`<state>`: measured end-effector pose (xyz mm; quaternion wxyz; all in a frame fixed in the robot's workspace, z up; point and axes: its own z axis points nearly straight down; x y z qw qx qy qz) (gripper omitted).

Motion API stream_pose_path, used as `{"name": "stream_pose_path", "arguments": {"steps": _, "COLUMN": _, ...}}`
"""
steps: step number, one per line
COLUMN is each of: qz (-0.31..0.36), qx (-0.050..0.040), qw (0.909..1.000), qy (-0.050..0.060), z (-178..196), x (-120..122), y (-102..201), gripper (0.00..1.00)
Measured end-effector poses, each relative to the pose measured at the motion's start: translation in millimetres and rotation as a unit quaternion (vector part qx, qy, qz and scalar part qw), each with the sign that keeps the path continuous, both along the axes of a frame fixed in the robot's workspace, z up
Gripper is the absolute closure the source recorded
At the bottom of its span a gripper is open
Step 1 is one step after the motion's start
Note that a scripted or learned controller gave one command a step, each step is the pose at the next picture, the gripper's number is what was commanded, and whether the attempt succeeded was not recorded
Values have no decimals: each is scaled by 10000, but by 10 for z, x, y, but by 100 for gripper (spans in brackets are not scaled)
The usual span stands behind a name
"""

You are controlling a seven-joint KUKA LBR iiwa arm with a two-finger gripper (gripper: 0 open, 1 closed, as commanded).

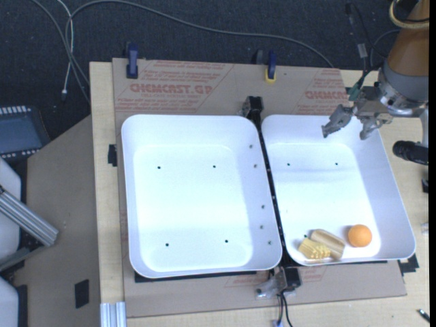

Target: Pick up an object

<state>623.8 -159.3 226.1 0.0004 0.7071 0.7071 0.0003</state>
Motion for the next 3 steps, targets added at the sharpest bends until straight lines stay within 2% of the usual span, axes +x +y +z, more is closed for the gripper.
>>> {"name": "stream_pose_path", "arguments": {"steps": 1, "qz": 4, "qx": 11, "qw": 10000, "qy": 41, "z": -732, "x": -647, "y": 314, "gripper": 0}}
{"name": "stream_pose_path", "arguments": {"steps": 2, "qz": -21, "qx": 0, "qw": 10000, "qy": 18, "z": -876, "x": -1346, "y": 78, "gripper": 0}}
{"name": "stream_pose_path", "arguments": {"steps": 3, "qz": 38, "qx": 8, "qw": 10000, "qy": -1, "z": -1079, "x": -373, "y": 744, "gripper": 0}}
